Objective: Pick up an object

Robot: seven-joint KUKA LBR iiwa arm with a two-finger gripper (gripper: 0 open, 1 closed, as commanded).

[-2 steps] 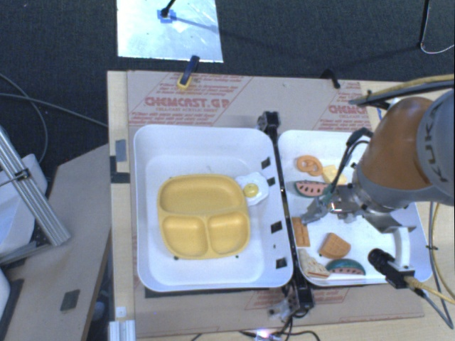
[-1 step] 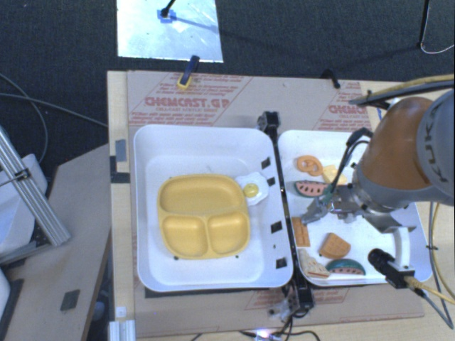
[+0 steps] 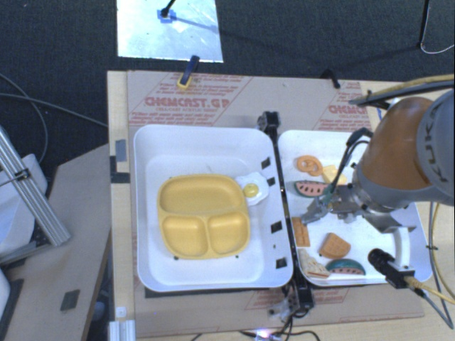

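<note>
Two white bins sit side by side on a cardboard-covered bench. The left bin (image 3: 206, 142) holds a yellow three-compartment tray (image 3: 204, 215), with a fried-egg toy (image 3: 252, 190), white with a yellow centre, touching its far right corner. The right bin (image 3: 298, 142) holds small food toys: an orange pretzel (image 3: 308, 164) at the far end, a pale yellow piece (image 3: 330, 174) just right of it, a watermelon slice (image 3: 311, 187), red with dark seeds and a green rind, nearer; a tan cracker (image 3: 301, 231) against the left wall; a brown nugget (image 3: 335, 246) near the middle; and a second watermelon slice (image 3: 345, 267) beside a white wedge (image 3: 313, 264) at the near edge. The arm (image 3: 405, 155) reaches in from the right over this bin. Its gripper (image 3: 321, 208) hangs between the far watermelon slice and the cracker; whether it is released or clenched cannot be told.
</note>
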